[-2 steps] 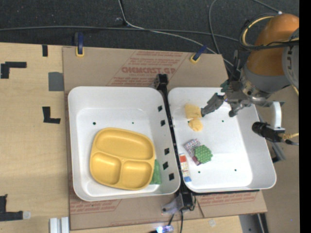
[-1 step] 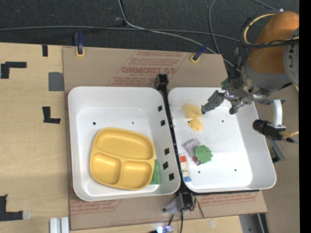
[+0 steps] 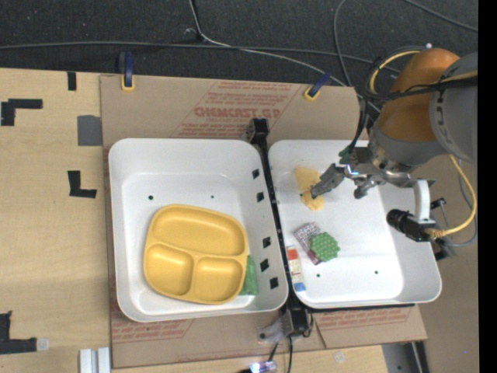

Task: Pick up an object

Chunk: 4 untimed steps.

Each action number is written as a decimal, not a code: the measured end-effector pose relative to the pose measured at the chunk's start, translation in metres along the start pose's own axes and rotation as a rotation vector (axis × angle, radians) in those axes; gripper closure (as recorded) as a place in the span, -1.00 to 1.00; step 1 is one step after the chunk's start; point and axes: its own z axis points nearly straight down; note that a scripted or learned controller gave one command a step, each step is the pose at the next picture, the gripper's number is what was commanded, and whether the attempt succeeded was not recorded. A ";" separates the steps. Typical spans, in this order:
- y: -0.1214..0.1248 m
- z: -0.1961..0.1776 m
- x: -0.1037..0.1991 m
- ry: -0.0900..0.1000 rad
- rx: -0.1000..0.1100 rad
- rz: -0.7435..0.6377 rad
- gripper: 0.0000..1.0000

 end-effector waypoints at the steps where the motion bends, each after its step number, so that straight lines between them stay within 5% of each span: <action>1: 0.005 0.059 -0.006 0.000 0.001 0.000 -1.00; 2: 0.005 0.093 -0.006 -0.001 -0.005 -0.001 -1.00; 3: 0.006 0.080 -0.006 -0.002 -0.009 -0.001 1.00; 4: 0.009 0.017 -0.005 0.000 -0.010 -0.001 1.00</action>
